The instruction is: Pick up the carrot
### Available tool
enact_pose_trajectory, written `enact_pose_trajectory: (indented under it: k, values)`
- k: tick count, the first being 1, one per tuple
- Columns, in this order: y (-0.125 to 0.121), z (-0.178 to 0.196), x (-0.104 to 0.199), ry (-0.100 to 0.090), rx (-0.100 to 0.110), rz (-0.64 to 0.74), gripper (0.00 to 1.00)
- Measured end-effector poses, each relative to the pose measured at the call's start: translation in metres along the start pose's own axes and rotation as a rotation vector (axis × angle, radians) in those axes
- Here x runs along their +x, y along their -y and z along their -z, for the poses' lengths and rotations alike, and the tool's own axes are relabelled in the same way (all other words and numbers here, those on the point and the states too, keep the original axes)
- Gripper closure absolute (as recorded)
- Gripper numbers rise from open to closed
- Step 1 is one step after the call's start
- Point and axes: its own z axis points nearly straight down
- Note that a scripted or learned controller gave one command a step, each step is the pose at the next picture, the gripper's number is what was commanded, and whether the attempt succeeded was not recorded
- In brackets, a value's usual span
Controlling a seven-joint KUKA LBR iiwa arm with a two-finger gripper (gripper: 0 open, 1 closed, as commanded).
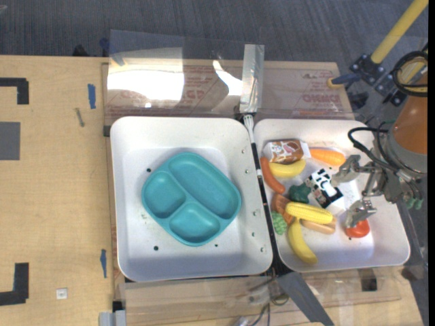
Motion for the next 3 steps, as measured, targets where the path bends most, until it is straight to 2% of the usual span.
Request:
enact_pose_trajectory:
  k: [1, 2, 3]
  values:
    - [0.022, -0.086, -0.129, 0.032, 0.003, -0.26, 0.0]
    - [0.035, -0.096, -0.152, -0.006, -0.003, -0.47, 0.0]
    - [0.043, -0.097, -0.153, -0.013, -0.008, -0.594, 0.0]
